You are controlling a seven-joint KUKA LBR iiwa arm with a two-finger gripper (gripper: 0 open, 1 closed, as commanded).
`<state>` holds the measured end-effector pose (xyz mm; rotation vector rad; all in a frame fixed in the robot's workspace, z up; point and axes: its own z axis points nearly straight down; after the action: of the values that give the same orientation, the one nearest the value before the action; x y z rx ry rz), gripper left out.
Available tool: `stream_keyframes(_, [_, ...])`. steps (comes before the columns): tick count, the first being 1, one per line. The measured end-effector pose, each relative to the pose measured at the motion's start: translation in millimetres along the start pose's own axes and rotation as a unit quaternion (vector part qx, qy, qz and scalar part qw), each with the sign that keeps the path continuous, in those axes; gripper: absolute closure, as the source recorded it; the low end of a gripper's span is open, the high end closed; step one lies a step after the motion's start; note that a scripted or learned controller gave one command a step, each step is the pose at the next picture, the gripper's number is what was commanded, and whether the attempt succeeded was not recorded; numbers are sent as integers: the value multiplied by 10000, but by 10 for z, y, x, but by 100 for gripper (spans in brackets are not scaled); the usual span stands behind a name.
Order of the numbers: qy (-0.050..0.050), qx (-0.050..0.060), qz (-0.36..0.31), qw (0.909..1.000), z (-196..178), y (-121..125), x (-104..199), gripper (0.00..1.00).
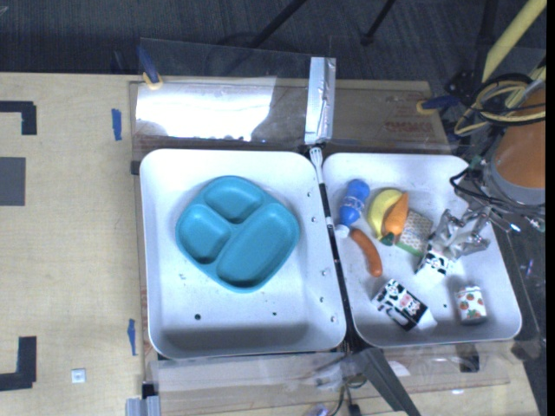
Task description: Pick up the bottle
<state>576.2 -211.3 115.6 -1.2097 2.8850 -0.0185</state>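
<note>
One claw, metallic and hung from the grey arm that enters from the right, sits low over the right bin, near its right-hand wall. How far its fingers are parted cannot be told from this slanted overhead view, and nothing is visibly held between them. Just beside the claw, on its lower left, lies a small black-and-white patterned block, close enough that the two may be touching. A white cup with red spots stands near the lower right corner, and a larger black-and-white patterned box lies along the lower edge. Further left, a mesh-textured pad rests beside a cluster of toy food: an orange carrot leaning against a yellow banana, with an orange sausage lying apart below them. The bottle, blue with a white lower end, lies on its side against the left wall of the same bin, well apart from the claw, with the food cluster between them. By this reading the grasp has not begun; the claw is placed over the wrong side of the bin. Beyond the divider, the left bin carries a blue divided plate, and both bins rest on the wooden tabletop.
</note>
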Motion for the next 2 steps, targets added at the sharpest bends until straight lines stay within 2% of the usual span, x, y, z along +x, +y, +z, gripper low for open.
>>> stream_keyframes(1, [25,-116,-1178,9930,-599,409,574,100])
stream_keyframes(2, [-25,-54,-2785,9604,-61,522,568,100])
